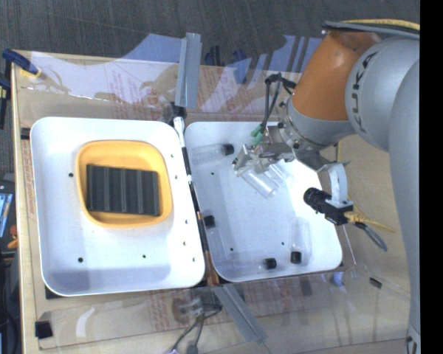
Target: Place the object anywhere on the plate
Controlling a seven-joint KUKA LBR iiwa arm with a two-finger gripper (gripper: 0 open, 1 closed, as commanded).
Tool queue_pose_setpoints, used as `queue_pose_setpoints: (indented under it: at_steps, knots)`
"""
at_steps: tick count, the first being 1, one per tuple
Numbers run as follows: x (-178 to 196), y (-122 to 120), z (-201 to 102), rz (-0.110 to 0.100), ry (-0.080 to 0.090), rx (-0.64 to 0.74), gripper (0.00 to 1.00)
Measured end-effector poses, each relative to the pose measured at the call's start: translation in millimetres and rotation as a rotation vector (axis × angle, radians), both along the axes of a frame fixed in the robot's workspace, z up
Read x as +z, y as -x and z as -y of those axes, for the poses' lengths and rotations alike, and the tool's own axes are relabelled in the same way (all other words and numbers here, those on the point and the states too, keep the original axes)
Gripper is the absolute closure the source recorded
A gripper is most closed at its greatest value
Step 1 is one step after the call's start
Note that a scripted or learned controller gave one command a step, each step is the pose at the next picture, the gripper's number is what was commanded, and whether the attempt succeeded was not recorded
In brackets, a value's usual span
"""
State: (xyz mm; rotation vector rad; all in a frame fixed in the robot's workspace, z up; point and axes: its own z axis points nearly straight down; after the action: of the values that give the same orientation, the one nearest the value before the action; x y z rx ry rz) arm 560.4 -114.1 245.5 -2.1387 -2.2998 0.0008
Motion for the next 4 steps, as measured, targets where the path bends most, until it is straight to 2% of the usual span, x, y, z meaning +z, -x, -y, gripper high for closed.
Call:
queue_pose_setpoints:
  at_steps: [1, 3, 4]
  knots:
    - [-26.3, -55.4, -28.7, 0.000, -0.001, 0.249, 1.00]
    - [-53.7, -85.8, -70.5, 0.002, 0.001, 0.602, 1.00]
    - [-53.5, -85.8, -70.4, 0.002, 0.001, 0.602, 0.00]
